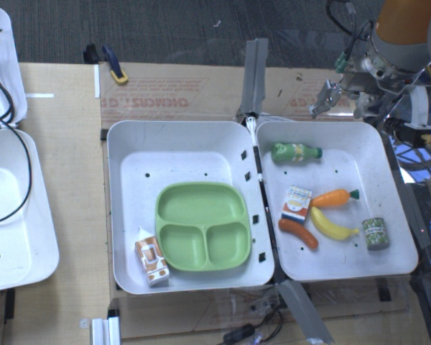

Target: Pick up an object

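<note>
Seen from above at a slant: two shallow white bins side by side on a tabletop [65,92]. Left bin [129,149] holding a green divided plate [202,226] near its middle, with a small orange-and-white carton [151,259] lying just beside the plate's lower left corner. Right bin [381,157] holding six small things: a green bottle [296,152] lying on its side toward the far wall; below it a small juice box [297,202]; a carrot [334,198] just right of the box; a banana [332,225] below the carrot; a red sausage [299,233] lying just under the box and beside the banana's left end; a green can [375,233] near the banana's right end. Grey arm with an orange band reaching in at the upper right, its gripper [329,100] hanging over the far rim of the right bin, well apart from every item there. Nothing between the jaws; whether open or closed cannot be told. Black cable loops and more white trays at the left edge.
</note>
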